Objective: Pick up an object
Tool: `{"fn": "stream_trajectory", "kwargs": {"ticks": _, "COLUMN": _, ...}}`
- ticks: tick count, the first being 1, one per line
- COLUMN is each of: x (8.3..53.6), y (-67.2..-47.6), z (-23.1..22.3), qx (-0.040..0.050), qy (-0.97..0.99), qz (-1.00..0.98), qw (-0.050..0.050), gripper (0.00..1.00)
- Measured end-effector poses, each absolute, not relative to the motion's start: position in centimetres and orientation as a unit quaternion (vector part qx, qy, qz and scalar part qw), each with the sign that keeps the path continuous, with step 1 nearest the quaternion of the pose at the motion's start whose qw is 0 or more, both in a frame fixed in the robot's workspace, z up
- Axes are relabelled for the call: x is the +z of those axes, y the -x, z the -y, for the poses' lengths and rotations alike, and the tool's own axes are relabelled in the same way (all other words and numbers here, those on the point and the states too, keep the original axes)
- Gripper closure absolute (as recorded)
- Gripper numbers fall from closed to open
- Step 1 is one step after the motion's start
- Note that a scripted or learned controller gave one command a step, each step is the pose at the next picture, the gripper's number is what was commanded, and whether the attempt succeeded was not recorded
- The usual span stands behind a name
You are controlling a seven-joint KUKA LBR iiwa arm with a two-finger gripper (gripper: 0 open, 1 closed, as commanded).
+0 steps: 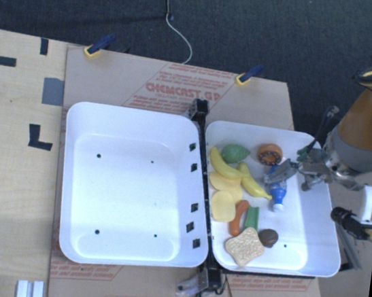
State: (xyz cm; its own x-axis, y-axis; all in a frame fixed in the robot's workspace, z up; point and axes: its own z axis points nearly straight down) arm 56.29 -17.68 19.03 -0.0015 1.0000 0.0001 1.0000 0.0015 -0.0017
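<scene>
Toy food (240,193) in right bin (313,224), cardboard (180,89) (printed "CHEMCAST GP") beneath

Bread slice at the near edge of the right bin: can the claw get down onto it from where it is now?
Probably yes. The bread slice lies uncovered on top, the brown ball just beside it; the claw is above the same bin.

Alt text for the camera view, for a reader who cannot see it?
A grey arm's gripper hangs over the right bin, among toy foods: bananas, a carrot, a bread slice. The left bin sits beside it.
</scene>
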Motion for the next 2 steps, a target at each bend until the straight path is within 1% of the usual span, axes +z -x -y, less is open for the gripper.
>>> {"fn": "stream_trajectory", "kwargs": {"ticks": 1, "x": 8.1, "y": -57.7, "z": 13.1, "qx": 0.0005, "qy": 0.705, "qz": 0.709, "qw": 0.0, "gripper": 0.0}}
{"fn": "stream_trajectory", "kwargs": {"ticks": 2, "x": 9.6, "y": -57.7, "z": 13.1, "qx": -0.0012, "qy": 0.706, "qz": 0.708, "qw": 0.0, "gripper": 1.0}}
